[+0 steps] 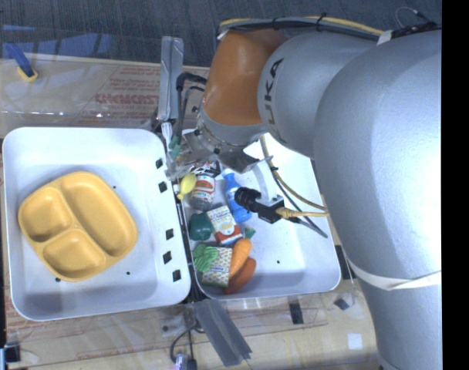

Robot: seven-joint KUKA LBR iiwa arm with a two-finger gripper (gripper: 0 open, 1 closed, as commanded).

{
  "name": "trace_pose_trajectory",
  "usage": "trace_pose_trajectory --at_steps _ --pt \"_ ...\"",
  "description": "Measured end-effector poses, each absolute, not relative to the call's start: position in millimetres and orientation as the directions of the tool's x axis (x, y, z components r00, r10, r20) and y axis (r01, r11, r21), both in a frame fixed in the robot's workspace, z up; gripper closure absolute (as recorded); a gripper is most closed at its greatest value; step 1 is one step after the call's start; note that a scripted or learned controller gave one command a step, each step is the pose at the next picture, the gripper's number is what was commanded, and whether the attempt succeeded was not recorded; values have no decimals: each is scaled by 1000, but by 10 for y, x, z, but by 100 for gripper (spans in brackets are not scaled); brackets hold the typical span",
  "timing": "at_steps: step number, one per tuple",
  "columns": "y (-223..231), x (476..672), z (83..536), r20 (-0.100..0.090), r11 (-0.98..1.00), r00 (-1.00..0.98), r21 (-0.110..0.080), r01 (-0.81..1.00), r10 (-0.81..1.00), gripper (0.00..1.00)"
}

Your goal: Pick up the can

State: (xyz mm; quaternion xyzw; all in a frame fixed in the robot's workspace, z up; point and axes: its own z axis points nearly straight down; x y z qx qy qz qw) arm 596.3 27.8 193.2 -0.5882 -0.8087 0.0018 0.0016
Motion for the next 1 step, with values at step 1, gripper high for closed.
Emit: trace_pose_trajectory --at_steps 1 --pt "749 5734 2659 -1 642 -642 -1 767 767 100"
